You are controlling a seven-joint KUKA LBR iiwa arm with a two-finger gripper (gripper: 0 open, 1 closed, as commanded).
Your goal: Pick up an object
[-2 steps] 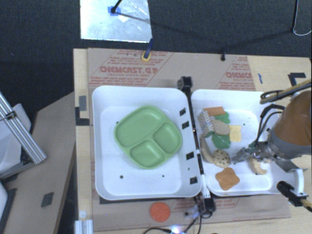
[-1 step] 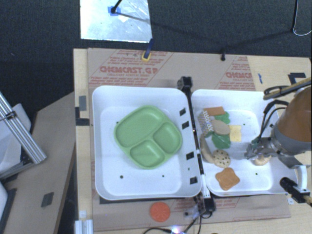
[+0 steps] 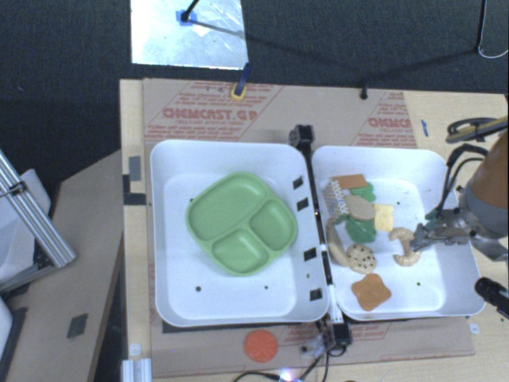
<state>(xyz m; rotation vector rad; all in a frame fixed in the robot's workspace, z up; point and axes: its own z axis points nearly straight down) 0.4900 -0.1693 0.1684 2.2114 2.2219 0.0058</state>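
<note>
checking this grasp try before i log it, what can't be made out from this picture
- Gripper in the camera view: too small and blurred to tell whether it grips anything; it sits beside the croissant.
- Arm: cut off by the right edge.
- Toy food pile in the right bin: pieces overlap, so the green ones underneath are partly hidden.
- Green divided plate in the left bin: fully seen.

Both white bins (image 3: 231,153) look like smooth plastic with a soft gloss. The green divided plate (image 3: 241,223) seems matt plastic. Under them lies brown cardboard (image 3: 270,110) with red print, dull and papery. At the upper left a silvery sheet (image 3: 188,22) shines, crinkled like foil. My gripper (image 3: 425,237) looks like grey metal.
</note>
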